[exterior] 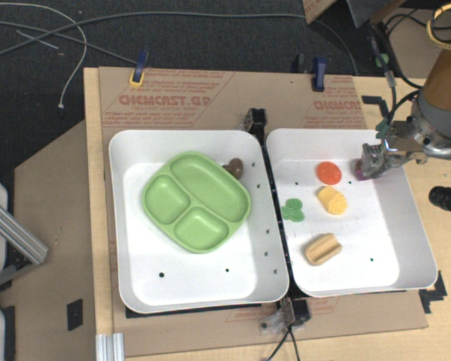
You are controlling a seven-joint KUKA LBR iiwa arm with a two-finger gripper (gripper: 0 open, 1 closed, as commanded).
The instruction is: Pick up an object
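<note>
My gripper (370, 162) hangs low over the far right part of the right bin (406, 224). A small purple object (358, 171) shows at its tip, partly hidden by it. Just left of it lies a round orange-red piece (329, 173). A yellow piece (332, 200) sits nearer the front. A small green piece (292, 210) lies by the bin's left wall. A tan roll (322, 248) rests toward the front.
The left bin (135, 277) holds a green divided plate (197, 200) with a small brown object (234, 168) at its far right rim. A black divider (264, 171) runs between the bins. Two blue clamps (318, 74) grip the board's far edge.
</note>
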